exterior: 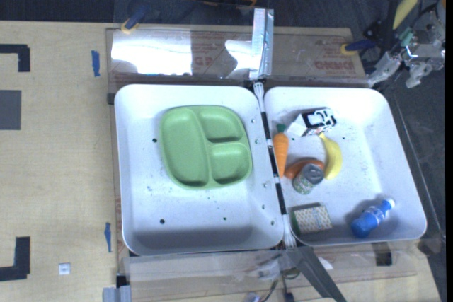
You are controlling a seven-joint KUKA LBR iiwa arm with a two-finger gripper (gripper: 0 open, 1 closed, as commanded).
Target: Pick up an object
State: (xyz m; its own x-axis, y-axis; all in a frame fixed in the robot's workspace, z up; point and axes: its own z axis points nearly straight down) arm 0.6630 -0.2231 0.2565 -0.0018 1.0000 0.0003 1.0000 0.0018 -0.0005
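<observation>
Hanging at the upper right of the frame, the gripper (416, 56) sits off beyond the bins, a small pale tangle of metal and cable. I cannot tell how its jaws stand; it is too small and cluttered to read, and nothing is seen between them. So by my reckoning the pick is not yet begun: every object lies in a bin, and the whole reach, close and lift is left to do.

Nearest the gripper is the right bin (368, 104), shallow, white, glossy, with rounded corners. In its upper middle lies a small black-and-white item (318, 120), too blurred to name. Below it a banana (333, 155), smooth and curved, touches a can (306, 176) lying on its side, metal end facing us. Just left, a carrot (281, 152), tapered and orange, runs along the divider. Toward the lower edge sit a flat sponge (312, 218) with a speckled, coarse face, and a blue bottle (371, 217) on its side, rounded and slick-looking.

Further left, the left bin (134, 152) carries a green tray (206, 146), matte plastic with three compartments.

Any of the right-bin items could serve; the sponge looks softest to grip, I'd judge.
</observation>
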